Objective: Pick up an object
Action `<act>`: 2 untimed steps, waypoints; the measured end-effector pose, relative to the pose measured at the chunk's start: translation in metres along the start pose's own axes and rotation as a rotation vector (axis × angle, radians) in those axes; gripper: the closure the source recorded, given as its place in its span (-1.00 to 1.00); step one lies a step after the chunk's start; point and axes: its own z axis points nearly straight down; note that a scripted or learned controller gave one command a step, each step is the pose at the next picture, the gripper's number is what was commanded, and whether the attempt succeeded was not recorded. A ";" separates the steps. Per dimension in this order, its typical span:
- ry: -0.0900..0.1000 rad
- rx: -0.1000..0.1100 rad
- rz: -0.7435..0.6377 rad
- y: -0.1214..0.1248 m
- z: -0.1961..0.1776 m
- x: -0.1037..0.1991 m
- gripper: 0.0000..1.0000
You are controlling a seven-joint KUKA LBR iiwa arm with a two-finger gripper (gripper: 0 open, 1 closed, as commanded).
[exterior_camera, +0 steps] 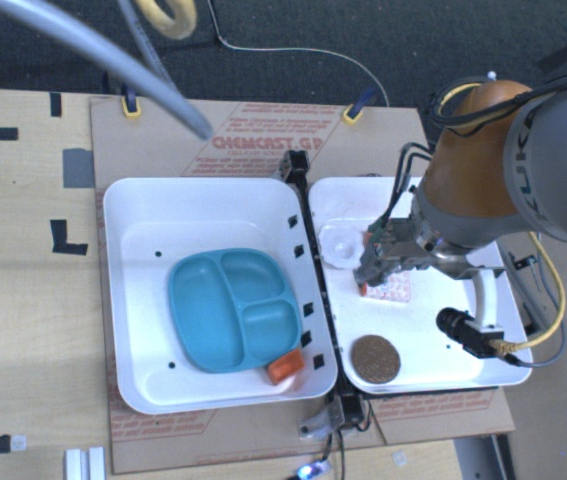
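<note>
Looking down at a slant from the fixed camera view, two shallow white plastic bins sit side by side on a brown cardboard sheet (263, 138) laid over the tabletop (23, 258). The left bin (128, 268) holds a light blue divided plastic plate (231, 308) lying flat, with a small orange block (285, 368) touching the plate's near right corner. The right bin (433, 368) holds a clear round cup or lid (340, 244) near its left wall, a small flat packet with a red and white speckled pattern (395, 287) near the middle, and a brown round disc (375, 358) toward the near edge. The grey arm with its orange band (478, 163) reaches in over the right bin, and the claw (378, 268) sits low, directly at the left edge of the speckled packet. How far the claw stands open cannot be told, nor whether it has hold of anything.
</note>
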 end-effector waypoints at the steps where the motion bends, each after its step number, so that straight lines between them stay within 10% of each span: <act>1: -0.001 0.001 0.001 -0.001 0.010 0.046 1.00; 2: -0.001 0.001 0.001 -0.013 0.015 0.097 1.00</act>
